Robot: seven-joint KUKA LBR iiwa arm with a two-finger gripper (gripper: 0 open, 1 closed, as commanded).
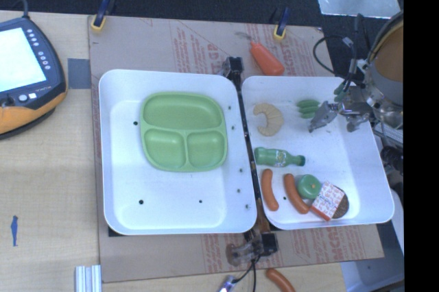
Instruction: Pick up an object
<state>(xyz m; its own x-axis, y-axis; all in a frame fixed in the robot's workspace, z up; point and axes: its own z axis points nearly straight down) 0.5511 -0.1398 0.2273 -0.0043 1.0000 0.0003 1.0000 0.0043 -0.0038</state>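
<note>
Metal and grey, my end effector [328, 116] hangs over the upper part of the right bin [357, 153], its thin fingers pointing down and left with a gap showing between them; nothing sits in that gap, so it grips nothing. My arm above it is cut off by the right side of the view, and the wrist there is a tangle of dark cables that I cannot sort out.

Just left of the fingertips lies a small green pod-shaped toy [308, 106], glossy plastic, near but not touching as far as I can tell. Further left is a pale, ridged croissant [268, 118], curved like a crescent. Below it a green bottle [278, 157] lies on its side. Lower still are 2 smooth orange-red sausages [296, 193], a round green piece [309, 186] and a red-and-white patterned packet [328, 201] over something brown that I cannot identify.

Filling much of the left bin [123, 208], a matte green divided plate [184, 131] has 3 compartments.

An orange carrot [266, 59] rests on the cardboard-covered tabletop [48, 174] above the bins.
</note>
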